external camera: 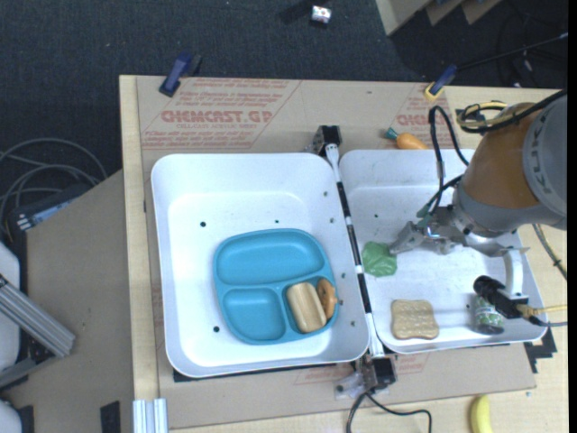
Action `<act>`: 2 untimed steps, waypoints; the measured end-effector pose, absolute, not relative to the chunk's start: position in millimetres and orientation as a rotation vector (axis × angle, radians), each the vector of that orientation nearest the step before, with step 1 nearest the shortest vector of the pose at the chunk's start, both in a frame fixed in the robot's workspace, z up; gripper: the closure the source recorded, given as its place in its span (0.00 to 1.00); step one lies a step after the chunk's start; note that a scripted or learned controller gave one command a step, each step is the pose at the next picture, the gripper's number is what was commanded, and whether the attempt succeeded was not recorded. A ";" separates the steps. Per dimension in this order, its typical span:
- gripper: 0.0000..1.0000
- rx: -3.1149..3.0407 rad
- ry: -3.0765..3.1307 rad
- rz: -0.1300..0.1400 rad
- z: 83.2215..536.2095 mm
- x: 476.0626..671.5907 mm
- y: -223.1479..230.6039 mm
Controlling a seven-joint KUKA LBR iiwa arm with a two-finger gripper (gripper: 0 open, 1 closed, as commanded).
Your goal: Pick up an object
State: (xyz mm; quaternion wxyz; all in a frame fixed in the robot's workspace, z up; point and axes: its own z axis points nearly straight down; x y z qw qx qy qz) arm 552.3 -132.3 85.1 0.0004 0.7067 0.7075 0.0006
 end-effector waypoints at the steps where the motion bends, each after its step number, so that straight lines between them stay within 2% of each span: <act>1: 0.00 2.225 2.218 -0.003 84.8 478.8 -203.6; 2: 0.00 2.219 2.222 0.002 173.0 509.0 -132.8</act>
